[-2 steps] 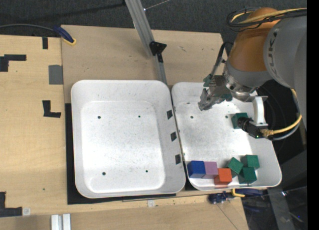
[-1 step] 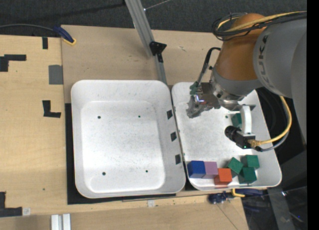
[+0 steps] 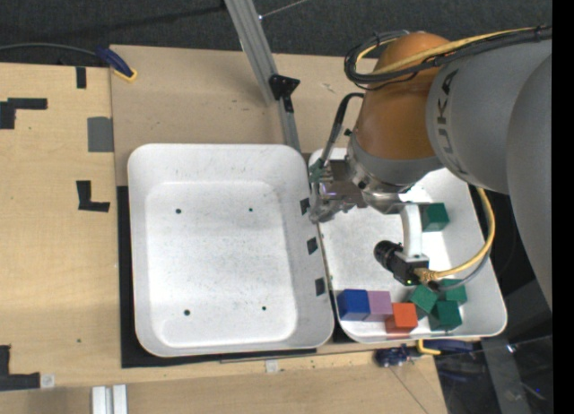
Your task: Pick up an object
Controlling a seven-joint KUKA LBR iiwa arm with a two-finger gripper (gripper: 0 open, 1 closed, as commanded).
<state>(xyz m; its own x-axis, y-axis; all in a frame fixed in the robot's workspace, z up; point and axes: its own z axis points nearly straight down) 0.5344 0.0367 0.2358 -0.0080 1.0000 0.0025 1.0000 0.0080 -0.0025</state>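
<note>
Several small blocks lie in the right bin [image 3: 484, 314]. A blue cube [image 3: 354, 303], a purple cube [image 3: 380, 302] and an orange cube [image 3: 404, 315] sit in a row near its front edge. Green blocks [image 3: 445, 314] cluster just right of them, and one more green block [image 3: 435, 216] lies farther back beside the arm. My gripper [image 3: 321, 201] hangs below the orange wrist band [image 3: 399, 125], over the right bin's left rim and well behind the blue cube. The wrist body hides what is under it, and I see nothing held.
The left bin [image 3: 143, 224] stands beside the right one, their rims touching in the middle. A slanted metal pole [image 3: 256, 36] rises behind the bins. A black cable loops around the wrist and down over the right bin.
</note>
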